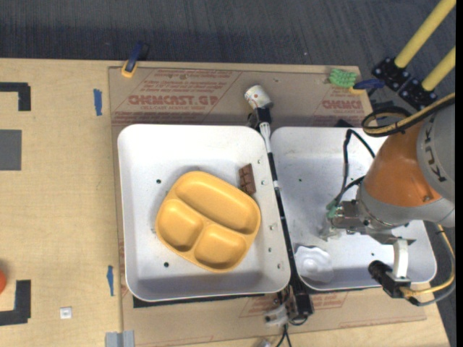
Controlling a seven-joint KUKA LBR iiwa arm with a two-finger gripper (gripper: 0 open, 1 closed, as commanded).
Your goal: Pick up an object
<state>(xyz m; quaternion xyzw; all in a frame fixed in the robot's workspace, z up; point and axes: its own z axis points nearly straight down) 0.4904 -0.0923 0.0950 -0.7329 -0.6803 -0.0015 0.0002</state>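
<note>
Yellow divided tray [208, 220] sits upside down mid left bin [145, 165], tilted diagonally. Small brown block [247, 180] just off the tray's upper-right corner, against the bin wall. Right bin [304, 157] is beside the tray's bin; a clear, pale object [312, 260] lies near its front-left corner. Gripper [334, 219] hangs over the right bin, well apart from the tray; can't tell its grip state, wrist blocks it.

I work in a robotics lab: two white bins [137, 215] clamped on a taped cardboard-covered bench [58, 194], yellow-padded struts [427, 27] at two o'clock.
</note>
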